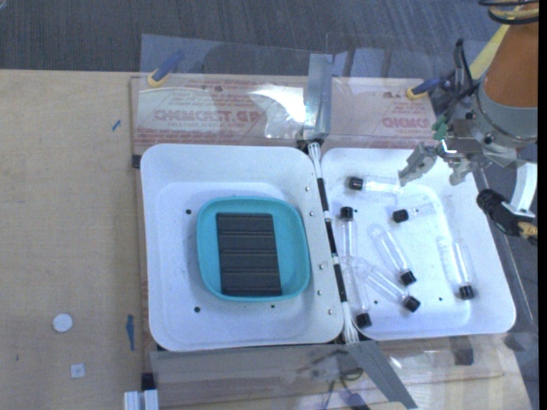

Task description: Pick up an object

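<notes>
Several clear vials with black caps lie scattered in the right bin (489, 254), among them one near the back (373, 181), one in the middle (391, 253) and one at the right (454, 263). My gripper (438, 166) hangs over the bin's back right corner, above the vials and apart from them. It is open, with its two grey fingers (415, 162) spread and nothing between them. The nearest vial lies just left of the left finger. In the left bin (162, 229) a teal tray (293, 254) holds a dark ribbed block (248, 253).
A clear plastic sheet with red print (197, 114) lies behind both bins. The arm's orange band (515, 54) rises at the upper right. A black cable end (496, 207) hangs by the right bin's edge. Bare wooden bench (60, 212) lies to the left.
</notes>
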`<state>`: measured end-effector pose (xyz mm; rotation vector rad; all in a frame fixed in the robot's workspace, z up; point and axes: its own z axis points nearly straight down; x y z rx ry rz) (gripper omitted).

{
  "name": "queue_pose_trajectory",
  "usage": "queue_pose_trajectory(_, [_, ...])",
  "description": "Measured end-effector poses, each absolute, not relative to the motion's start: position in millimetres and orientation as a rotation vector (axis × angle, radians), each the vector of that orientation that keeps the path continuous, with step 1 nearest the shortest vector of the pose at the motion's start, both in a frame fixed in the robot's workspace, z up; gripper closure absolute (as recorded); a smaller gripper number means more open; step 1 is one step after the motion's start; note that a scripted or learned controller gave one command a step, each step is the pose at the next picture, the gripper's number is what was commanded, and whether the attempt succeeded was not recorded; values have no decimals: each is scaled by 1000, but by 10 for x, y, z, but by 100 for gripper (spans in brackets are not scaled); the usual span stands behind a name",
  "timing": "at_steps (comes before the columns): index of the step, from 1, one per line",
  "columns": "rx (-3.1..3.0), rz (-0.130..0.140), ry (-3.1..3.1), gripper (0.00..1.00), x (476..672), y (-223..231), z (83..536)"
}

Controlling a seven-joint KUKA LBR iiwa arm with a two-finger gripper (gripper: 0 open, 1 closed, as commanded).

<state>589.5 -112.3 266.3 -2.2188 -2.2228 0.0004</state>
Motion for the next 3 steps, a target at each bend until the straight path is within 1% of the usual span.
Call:
queue_pose_trajectory(1, [-2136, -1, -2305, 0, 5766, -1839, 1705])
queue_pose_trajectory(2, [-2069, -1, -2366, 0, 5980, -2040, 952])
queue_pose_trajectory(3, [-2098, -3, -2344, 0, 6555, -1778, 1189])
